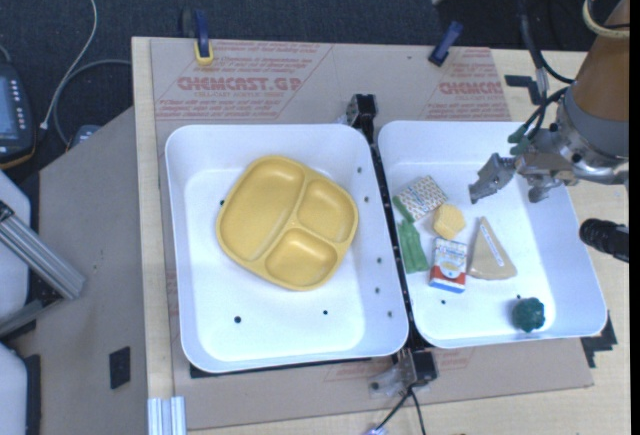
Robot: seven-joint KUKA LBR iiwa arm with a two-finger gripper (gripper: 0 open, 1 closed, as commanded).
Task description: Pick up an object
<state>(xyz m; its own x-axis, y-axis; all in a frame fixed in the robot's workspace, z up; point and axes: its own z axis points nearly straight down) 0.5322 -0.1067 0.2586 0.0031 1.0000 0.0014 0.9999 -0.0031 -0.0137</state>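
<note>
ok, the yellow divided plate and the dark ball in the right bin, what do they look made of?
Yellow divided plate: probably molded plastic; even color, rounded compartment ridges, soft sheen. Dark teal ball: maybe foam or rubber; dull, slightly rough-looking surface, but too small to tell for sure.

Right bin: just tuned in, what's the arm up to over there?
The gripper hangs over the upper part of the right bin with nothing visibly between its fingers. Below it lie a yellow block, a checkered packet, a green strip, a small carton, a tan wedge and a dark green ball. The left bin holds a yellow divided plate. No pick looks made yet.
</note>
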